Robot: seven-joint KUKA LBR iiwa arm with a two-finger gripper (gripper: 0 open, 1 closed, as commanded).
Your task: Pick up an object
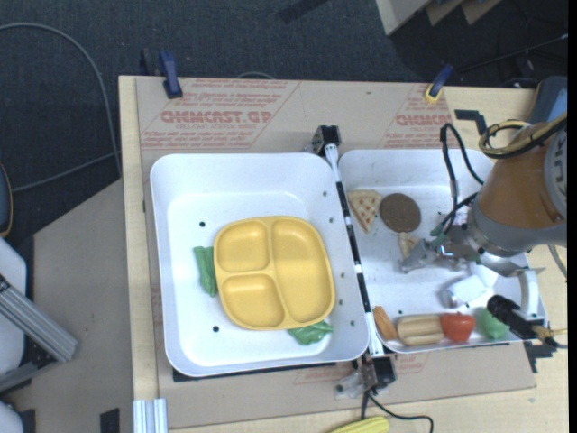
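My gripper (pixel 418 259) hangs low over the middle of the right bin (pixel 397 166), and the arm reaches in from the right. A small tan piece (pixel 407 243) lies just beside its tip, apart from it as far as I can see. A round brown patty (pixel 399 212) and a pizza slice (pixel 365 210) lie further back on the left. Along the front wall lie a hot dog (pixel 413 328), a red tomato piece (pixel 457 327) and a green piece (pixel 491 325).
The left bin (pixel 171 242) holds a yellow divided plate (pixel 272 271), with green leafy pieces sticking out at its left (pixel 206 271) and front (pixel 310 334). A central divider (pixel 347 233) separates the two bins.
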